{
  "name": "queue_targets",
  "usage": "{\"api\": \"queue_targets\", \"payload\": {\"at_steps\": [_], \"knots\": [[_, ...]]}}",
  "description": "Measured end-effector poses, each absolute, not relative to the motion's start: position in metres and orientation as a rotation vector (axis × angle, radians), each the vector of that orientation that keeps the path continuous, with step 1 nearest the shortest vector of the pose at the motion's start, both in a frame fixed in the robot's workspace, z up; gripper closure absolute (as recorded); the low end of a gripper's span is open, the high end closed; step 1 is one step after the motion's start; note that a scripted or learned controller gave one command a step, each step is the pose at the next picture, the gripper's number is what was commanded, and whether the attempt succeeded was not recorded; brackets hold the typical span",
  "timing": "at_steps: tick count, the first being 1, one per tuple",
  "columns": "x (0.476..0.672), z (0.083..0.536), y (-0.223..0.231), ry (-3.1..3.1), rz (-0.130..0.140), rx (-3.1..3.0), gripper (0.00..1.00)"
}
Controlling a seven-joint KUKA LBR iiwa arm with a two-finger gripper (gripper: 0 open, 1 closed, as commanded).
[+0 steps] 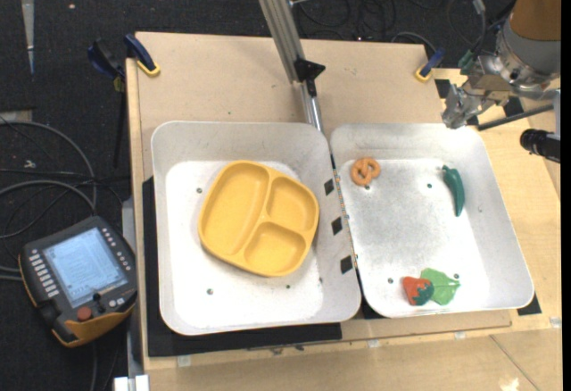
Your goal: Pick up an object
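In the camera view, 2 white bins are seen side by side on the bench. The left bin (pixel 178 291) holds a yellow divided plate (pixel 259 218) with 3 compartments. In the right bin (pixel 500 246), a pretzel (pixel 364 170) lies near the upper left corner. A green pepper (pixel 455 189) is placed near the upper right, its long axis running roughly up and down the picture, tilted slightly, with the narrow tip towards the lower right. A red and green toy (pixel 430 288) rests near the bottom edge. The gripper (pixel 457 112) is held above the right bin's upper right corner, apart from every object; nothing is seen in it.
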State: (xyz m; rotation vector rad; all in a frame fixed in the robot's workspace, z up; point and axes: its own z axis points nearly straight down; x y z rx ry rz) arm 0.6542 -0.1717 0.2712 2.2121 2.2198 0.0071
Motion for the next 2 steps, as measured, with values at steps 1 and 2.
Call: {"api": "queue_targets", "payload": {"at_steps": [1, 2], "knots": [[0.636, 0.256, -0.126, 2.23, -0.001, 2.216, 1.0], [0.618, 0.241, -0.073, 2.232, -0.001, 2.215, 1.0]]}}
